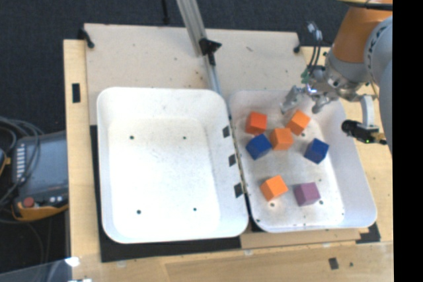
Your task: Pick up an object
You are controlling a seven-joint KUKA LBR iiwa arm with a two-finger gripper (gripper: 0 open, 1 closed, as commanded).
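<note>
Seven cubes lie in the right bin (357,205), with the arm's fingers (291,100) hanging over its far end.

Nearest are an orange cube (273,187) and a purple cube (306,193); farther back lie two blue cubes (259,145) (316,150) and three orange ones. The farthest-right orange cube (299,121) lies just below the spread fingers, not between them. The left bin (109,109) sits alongside on the tabletop (145,56).

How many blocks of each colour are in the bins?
Orange blocks: 4, all in the right bin, at and
Blue blocks: 2, at and
Purple block: 1, at
Total: 7 blocks
</note>
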